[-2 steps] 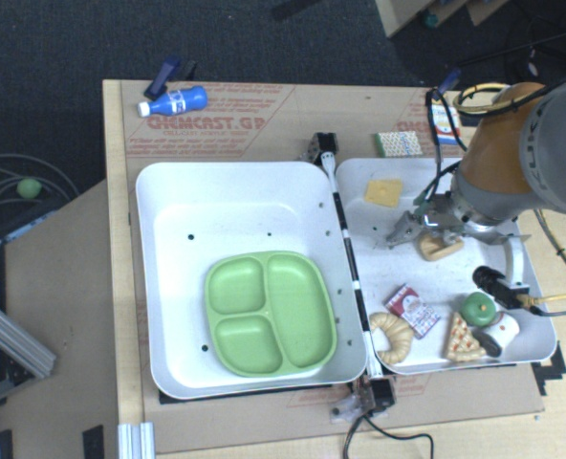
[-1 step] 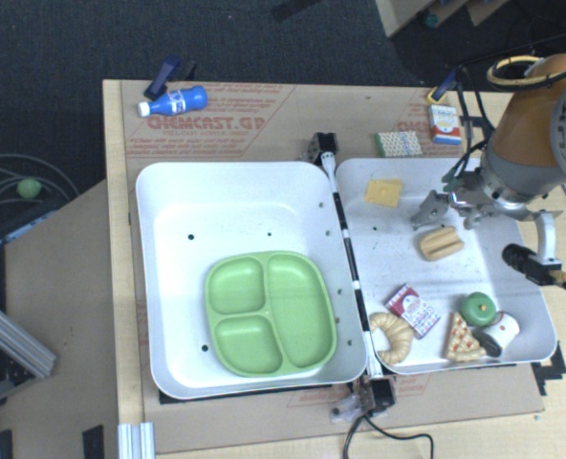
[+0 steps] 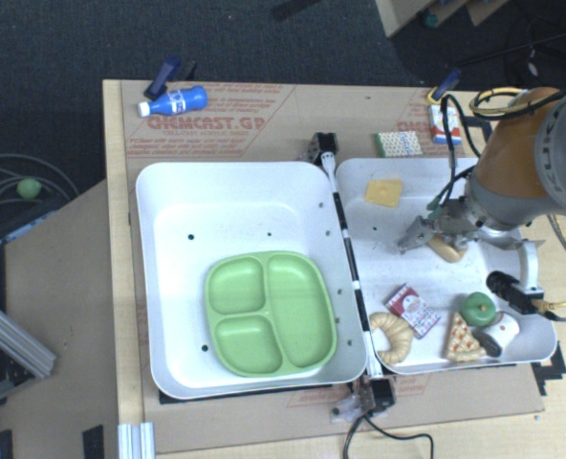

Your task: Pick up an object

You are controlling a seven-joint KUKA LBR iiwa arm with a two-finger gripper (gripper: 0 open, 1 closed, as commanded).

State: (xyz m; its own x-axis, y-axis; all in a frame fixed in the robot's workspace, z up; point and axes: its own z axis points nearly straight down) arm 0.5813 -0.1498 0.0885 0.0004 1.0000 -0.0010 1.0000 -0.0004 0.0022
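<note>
The arm (image 3: 527, 165) is in from the right and low over the right bin (image 3: 407, 175), with the gripper (image 3: 434, 237) down near the middle of it. Right at its tip sits a small tan lump (image 3: 447, 249), pale and rounded, maybe a toy bread roll. The metal fingers (image 3: 415, 235) look spread rather than pinched, one poking left onto bare bin floor, and the lump lies beside them, not clearly between them, so I wouldn't call that a hold. It may be touching; I can't say for sure.

That lump looks like the target, going by where the gripper is. My guess is it's light and stiff, a smooth plastic thing that could skid on the slick white floor if nudged from one side. Best bet is a grip across its short width, fingers straddling it squarely.

Other choices wait nearby: a yellow cheese slice (image 3: 383, 193) up near the back, flat and hard to get under. Along the front there's a croissant (image 3: 394, 337), a small red packet (image 3: 412, 310), a pizza slice (image 3: 465, 338) and a green round piece (image 3: 478, 307). Left bin (image 3: 168, 256) holds a green divided plate (image 3: 269, 312).
</note>
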